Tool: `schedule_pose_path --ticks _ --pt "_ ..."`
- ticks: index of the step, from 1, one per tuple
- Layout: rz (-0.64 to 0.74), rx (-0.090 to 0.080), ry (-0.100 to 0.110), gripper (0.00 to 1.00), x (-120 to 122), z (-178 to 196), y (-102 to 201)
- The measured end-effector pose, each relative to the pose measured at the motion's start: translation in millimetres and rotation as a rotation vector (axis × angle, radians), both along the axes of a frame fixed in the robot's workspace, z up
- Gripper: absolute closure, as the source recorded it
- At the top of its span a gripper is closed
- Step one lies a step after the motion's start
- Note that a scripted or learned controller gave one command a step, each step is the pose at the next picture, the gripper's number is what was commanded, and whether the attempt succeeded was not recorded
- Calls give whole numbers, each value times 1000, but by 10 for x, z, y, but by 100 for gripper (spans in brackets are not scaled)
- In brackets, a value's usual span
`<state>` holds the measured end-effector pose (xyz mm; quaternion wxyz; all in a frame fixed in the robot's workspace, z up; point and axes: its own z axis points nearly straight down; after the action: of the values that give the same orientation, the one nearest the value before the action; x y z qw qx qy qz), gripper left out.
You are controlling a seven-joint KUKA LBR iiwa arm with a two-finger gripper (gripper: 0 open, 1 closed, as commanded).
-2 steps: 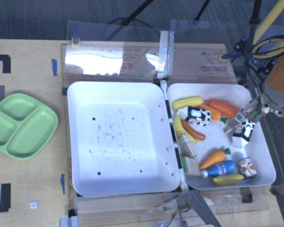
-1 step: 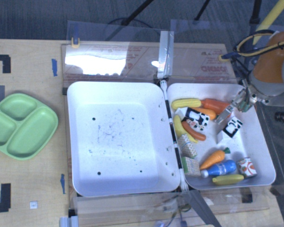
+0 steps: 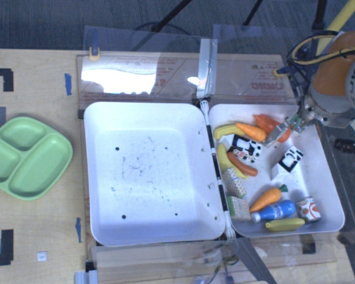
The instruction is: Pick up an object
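The right bin holds several small items. Along its far side lie a yellow banana, an orange carrot and a red-orange piece. A black-and-white cube and a black-and-white block sit mid-bin. Near the front are a second carrot, a blue bottle, a yellow piece and a red-and-white can. My gripper hangs low over the far right part of this bin, just right of the red-orange piece and above the block. A small reddish bit shows at its tip.
The left bin is bare white with faint marks. A green divided plate lies on the bench at far left. A clear divider stands behind the bins. The arm's grey body and cables crowd the upper right.
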<state>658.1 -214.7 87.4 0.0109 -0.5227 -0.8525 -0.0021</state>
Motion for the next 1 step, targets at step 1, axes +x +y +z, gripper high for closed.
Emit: schedule_pose_path --ticks 1 --pt "2 -4 8 100 -19 80 -12"
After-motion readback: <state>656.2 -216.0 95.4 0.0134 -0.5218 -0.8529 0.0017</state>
